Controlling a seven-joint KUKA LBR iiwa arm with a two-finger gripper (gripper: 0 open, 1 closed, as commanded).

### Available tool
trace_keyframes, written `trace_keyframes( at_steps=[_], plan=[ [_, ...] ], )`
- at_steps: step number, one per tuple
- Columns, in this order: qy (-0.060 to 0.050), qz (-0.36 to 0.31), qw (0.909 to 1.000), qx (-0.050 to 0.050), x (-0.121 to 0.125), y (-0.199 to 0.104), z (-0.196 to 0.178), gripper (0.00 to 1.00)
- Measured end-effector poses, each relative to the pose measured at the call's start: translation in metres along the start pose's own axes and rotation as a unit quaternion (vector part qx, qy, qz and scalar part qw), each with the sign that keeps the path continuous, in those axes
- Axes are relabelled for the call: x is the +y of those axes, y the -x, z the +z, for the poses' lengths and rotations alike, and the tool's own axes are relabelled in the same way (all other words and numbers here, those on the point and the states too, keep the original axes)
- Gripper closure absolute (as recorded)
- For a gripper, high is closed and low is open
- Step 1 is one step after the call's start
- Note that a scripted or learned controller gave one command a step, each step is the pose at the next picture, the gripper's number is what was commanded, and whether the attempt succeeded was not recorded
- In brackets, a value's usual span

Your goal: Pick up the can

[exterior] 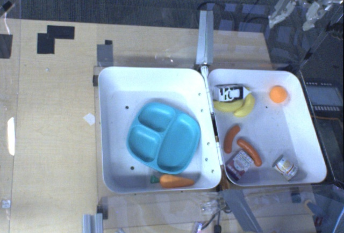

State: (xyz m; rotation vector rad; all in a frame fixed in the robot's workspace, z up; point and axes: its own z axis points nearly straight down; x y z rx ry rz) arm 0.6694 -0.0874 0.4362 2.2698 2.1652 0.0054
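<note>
Lying tipped on its side, the small silver metal can with a printed label (285,167) sits in the right white bin's (301,119) near right corner, untouched. Reaching hasn't begun: the two-finger gripper (301,9) hangs well apart, above the far right, fingers spread with nothing between them. Next it must descend over the can.

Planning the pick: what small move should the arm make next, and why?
Probably swing the gripper down toward the right bin's near-right corner: it hangs above the bench's far edge, well away from the can, which lies on its side, apart from the sausages.
</note>
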Motion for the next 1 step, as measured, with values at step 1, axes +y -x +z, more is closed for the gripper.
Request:
trace_keyframes(
  at_steps=[1],
  plan=[
    [0.000,0.232,0.9728,-0.001,0.0052,0.1112,0.0001,0.00]
  ],
)
